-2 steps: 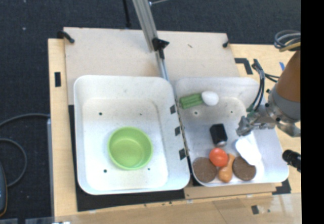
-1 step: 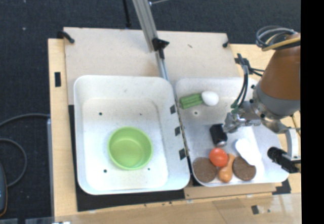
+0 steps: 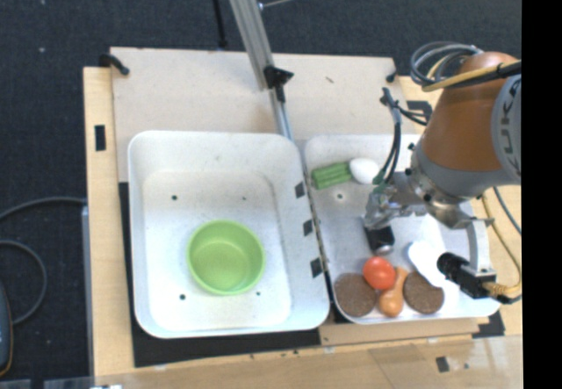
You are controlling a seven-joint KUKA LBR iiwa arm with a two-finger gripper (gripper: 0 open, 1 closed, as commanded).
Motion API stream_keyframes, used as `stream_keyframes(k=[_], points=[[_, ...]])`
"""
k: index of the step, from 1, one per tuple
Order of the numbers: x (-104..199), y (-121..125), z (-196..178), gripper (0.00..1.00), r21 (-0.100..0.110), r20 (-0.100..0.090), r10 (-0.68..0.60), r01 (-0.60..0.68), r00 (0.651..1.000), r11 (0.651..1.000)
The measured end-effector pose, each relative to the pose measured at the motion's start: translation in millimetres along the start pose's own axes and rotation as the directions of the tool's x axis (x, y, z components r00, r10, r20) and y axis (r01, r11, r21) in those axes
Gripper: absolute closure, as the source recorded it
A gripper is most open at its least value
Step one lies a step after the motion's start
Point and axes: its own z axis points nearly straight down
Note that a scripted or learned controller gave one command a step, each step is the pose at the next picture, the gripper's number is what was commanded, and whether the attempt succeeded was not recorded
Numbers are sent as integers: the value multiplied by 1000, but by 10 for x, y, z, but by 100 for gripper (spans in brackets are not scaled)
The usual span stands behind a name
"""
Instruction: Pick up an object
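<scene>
Gripper [image 3: 379, 236] low in right bin [image 3: 338, 203], opening impossible to tell; just below, tomato [image 3: 378, 272] round, liable to roll from a pinch.

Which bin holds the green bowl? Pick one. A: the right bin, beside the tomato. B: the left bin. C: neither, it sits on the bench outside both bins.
B: the green bowl sits alone on the floor of the left bin, while the tomato lies in the right bin with the other items.
</scene>
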Motion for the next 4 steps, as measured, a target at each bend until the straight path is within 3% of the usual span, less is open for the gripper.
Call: stream_keyframes(k=[2,3,4], points=[[897,-3,-96,100,4,0,4,-4,1000,1000],[1442,13,45,100,6,-1,1,-1,1000,1000],[1414,17,37,0,5,0,5,-5,1000,1000]])
